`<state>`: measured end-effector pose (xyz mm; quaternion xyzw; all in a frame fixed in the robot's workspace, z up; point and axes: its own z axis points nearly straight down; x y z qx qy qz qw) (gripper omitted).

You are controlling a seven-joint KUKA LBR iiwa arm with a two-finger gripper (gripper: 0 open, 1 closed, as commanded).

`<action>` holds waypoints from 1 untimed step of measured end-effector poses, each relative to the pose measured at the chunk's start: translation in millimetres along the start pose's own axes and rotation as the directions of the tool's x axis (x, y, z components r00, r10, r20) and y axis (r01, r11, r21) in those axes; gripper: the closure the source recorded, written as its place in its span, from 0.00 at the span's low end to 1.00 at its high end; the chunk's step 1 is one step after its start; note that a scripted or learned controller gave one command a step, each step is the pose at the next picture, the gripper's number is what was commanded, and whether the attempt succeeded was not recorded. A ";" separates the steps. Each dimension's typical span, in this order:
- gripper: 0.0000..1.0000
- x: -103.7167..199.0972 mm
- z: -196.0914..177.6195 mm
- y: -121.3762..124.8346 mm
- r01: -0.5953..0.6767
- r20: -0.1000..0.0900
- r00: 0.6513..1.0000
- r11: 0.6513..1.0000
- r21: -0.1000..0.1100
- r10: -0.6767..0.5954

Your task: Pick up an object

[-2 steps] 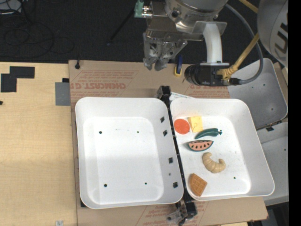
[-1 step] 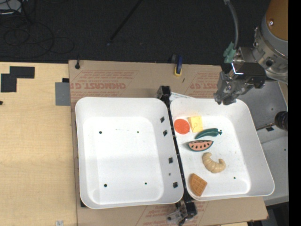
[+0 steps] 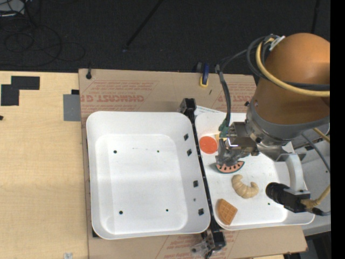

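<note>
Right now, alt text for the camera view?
The pincer is lowered over a watermelon-slice toy in the right bin, beside an orange disc, a croissant and a waffle piece.

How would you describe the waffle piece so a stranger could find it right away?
Start at the right-hand white bin, the one under the arm. Go to its near left corner: the waffle piece lies there, alone. It is flat, tan and grid-patterned, unlike the curved, pale croissant just beyond it.

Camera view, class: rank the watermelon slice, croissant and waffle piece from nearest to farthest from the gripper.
Measured from the gripper:
1. Watermelon slice, directly under it.
2. Croissant, toward the bin's near side.
3. Waffle piece, at the near rim.
</note>
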<state>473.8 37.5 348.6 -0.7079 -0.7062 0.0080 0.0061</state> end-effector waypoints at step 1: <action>1.00 71.4 -124.3 19.9 0.010 -0.005 1.000 1.000 -0.029 -0.010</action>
